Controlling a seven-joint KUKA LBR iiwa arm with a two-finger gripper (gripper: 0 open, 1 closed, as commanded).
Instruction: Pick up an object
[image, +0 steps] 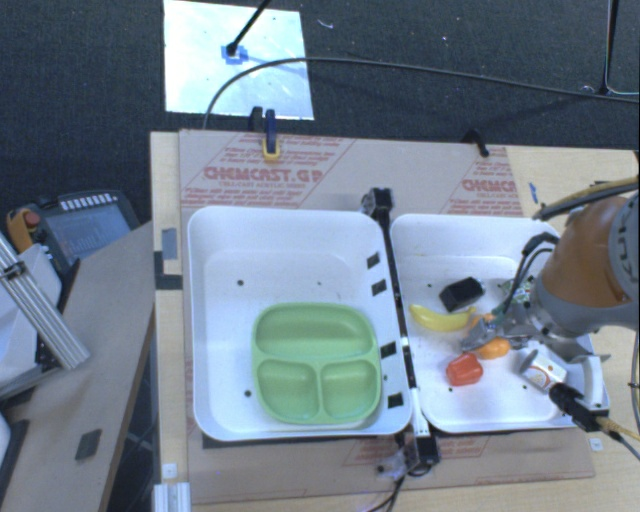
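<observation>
Red lettering reading "CHEMCAST GP" is printed on the brown board (330, 165) under the two white bins, once at the far left and partly again at the far right. In the right bin (440, 240) lie a black block (461, 293), a yellow banana (440, 319), a small orange piece (494, 349) and a red-orange rounded piece (464, 369), all close together near the bin's middle. The gripper (503, 322) sits low just right of the banana, by the orange piece; whether its claw is spread or pinching anything cannot be told. A green divided plate (317, 362) lies in the left bin (230, 260).
</observation>
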